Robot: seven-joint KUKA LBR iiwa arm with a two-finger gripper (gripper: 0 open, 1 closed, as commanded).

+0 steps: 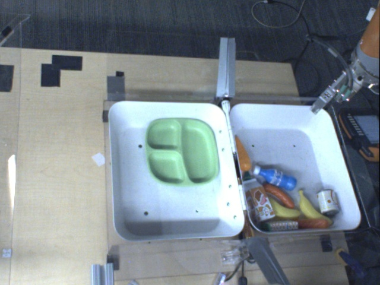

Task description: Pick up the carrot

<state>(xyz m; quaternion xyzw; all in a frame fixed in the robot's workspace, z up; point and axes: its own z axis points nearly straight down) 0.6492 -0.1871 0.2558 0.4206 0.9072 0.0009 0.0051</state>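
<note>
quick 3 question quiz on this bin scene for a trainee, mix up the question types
1. True or false: the carrot lies in the same bin as the green tray.
2. Multiple choice: the carrot rests against which wall of its bin? A. left B. right C. far
3. Short answer: where is the gripper relative to the right bin?

Key
1. False; the carrot is in the right bin, the tray in the left bin.
2. A
3. Above its far right corner, well away from the carrot.
</note>
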